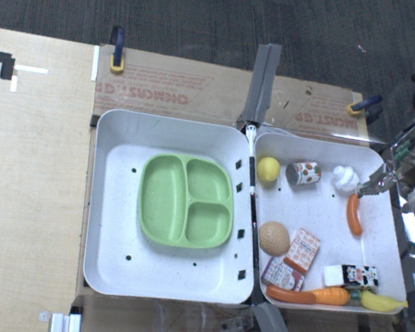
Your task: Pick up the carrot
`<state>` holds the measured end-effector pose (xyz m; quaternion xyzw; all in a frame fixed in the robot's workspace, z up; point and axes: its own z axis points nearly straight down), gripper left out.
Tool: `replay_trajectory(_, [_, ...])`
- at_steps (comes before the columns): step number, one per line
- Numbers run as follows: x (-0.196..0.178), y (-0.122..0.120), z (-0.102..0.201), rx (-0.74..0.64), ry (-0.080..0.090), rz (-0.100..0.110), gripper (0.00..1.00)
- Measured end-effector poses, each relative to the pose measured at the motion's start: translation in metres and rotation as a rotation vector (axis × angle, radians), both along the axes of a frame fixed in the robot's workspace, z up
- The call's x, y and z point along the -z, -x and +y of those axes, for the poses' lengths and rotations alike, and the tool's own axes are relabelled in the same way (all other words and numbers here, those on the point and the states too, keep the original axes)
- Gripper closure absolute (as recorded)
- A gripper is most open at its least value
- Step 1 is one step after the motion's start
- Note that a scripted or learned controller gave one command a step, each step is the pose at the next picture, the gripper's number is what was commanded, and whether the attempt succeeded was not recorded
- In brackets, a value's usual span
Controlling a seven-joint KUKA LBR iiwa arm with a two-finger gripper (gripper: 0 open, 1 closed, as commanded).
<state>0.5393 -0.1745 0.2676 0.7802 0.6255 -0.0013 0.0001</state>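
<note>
**Q:** Nearest the camera, what lies along the front wall of the right bin (399, 252)?

**A:** Carrot (310, 296), orange, lying flat along that front wall, thick end toward the front right corner, thin tip pointing toward the divider between the bins. Just past its thick end sits a yellow banana (382, 303) in the corner. A small milk carton (350, 276) lies just behind it, and a red-and-white snack packet (293, 258) rests near its thin end.

**Q:** Where is the hand?

**A:** The hand (375, 184) hangs over the far right part of the same bin, near a white crumpled object (344, 176) and above one end of a sausage (354, 214). It is well apart from the carrot. I cannot tell how it is set; the view is too small and cluttered there.

**Q:** How would the carrot handle?

**A:** It looks like a toy: probably light, stiff, smooth plastic, so likely slippery and prone to rolling. The tapered tip offers little to pinch. The thicker middle, gripped across its width, seems the safest hold, though the bin wall crowds one side and the carton the other.

**Q:** Anything else?

**A:** The left bin (100, 261) holds a green divided plate (153, 192).
</note>
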Motion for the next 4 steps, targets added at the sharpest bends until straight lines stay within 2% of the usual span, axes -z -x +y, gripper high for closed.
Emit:
replay_trajectory(1, [0.065,0.01,0.057,-0.093,-0.002,0.002,0.0])
replay_trajectory(2, [0.162,0.054,0.081,-0.164,-0.003,0.002,0.0])
replay_trajectory(3, [0.113,-0.056,0.007,-0.304,0.0,-0.002,0.0])
replay_trajectory(4, [0.115,-0.07,-0.009,-0.191,0.0,-0.002,0.0])
